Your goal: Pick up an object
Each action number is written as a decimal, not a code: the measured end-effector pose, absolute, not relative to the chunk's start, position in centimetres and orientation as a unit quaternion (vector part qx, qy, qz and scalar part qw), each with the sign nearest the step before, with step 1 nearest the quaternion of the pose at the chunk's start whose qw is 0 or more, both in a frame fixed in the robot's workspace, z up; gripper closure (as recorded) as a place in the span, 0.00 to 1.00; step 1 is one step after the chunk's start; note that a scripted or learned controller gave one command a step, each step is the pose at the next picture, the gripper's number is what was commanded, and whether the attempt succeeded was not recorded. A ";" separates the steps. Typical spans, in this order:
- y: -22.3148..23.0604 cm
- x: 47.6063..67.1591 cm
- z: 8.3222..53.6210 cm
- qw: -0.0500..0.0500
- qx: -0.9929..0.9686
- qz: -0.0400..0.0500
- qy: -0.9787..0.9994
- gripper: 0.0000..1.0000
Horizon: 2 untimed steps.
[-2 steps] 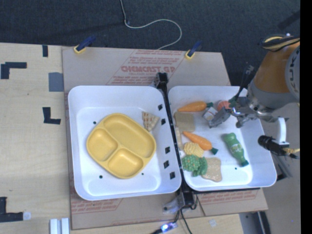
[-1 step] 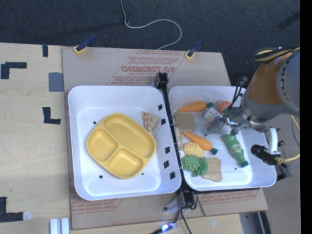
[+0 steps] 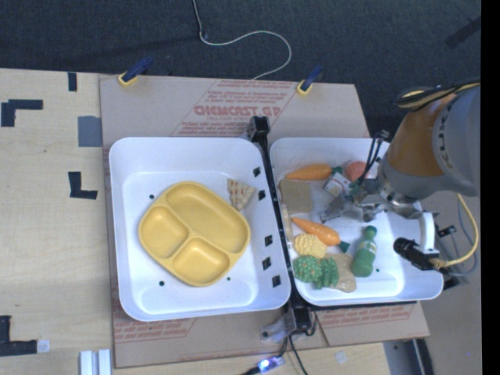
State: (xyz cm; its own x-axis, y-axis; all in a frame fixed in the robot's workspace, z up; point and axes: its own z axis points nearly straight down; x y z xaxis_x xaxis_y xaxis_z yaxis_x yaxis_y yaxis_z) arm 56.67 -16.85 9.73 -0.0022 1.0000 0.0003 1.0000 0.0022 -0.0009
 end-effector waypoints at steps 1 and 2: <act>-16.8 56.6 10.6 0.001 -0.707 0.001 -0.708 1.00; -17.1 56.1 14.9 0.000 -0.707 0.000 -0.707 1.00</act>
